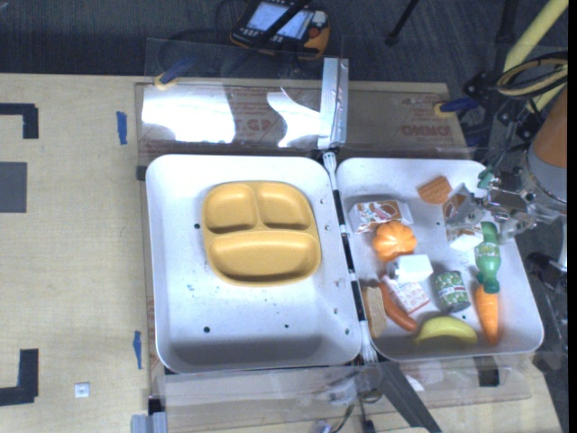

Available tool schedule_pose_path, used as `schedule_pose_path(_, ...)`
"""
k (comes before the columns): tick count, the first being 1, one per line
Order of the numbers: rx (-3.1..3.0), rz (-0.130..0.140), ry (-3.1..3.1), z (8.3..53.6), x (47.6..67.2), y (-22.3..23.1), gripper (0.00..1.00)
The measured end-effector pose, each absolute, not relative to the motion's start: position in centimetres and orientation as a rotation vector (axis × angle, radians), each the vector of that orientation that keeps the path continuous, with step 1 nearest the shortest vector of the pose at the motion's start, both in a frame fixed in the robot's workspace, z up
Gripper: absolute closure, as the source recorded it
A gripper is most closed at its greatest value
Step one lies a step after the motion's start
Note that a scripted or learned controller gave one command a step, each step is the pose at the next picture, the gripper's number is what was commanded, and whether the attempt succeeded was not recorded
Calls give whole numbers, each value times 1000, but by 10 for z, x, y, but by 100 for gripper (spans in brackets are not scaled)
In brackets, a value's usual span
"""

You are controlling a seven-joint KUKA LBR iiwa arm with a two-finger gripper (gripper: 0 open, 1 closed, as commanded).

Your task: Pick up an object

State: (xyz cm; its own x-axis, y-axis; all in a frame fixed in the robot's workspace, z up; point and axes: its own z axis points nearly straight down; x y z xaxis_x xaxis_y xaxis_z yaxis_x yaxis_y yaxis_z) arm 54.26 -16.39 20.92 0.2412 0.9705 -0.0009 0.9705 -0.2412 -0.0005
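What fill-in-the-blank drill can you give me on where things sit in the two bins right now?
1. The yellow three-compartment plastic tray lies in the ____ white bin.
2. The yellow toy banana rests near the right white bin's ____ edge.
3. The orange toy carrot lies just ____ of the banana.

Missing words: left; front; right

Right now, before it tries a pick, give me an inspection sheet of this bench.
Surface: wooden bench bearing two white bins, left bin and right bin.
Job's things: right bin holds carrot, banana, pumpkin, green can, green bottle, small packets.
Clutter: yellow divided tray in left bin.
Grippers: gripper over right bin's far right side.
Cables: yellow and black loops at upper right.
Surroundings: handheld controller beyond the bins.
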Motion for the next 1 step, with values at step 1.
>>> schedule_pose_path(1, 2379, -1, 2052, 221, 608, -68, 100)
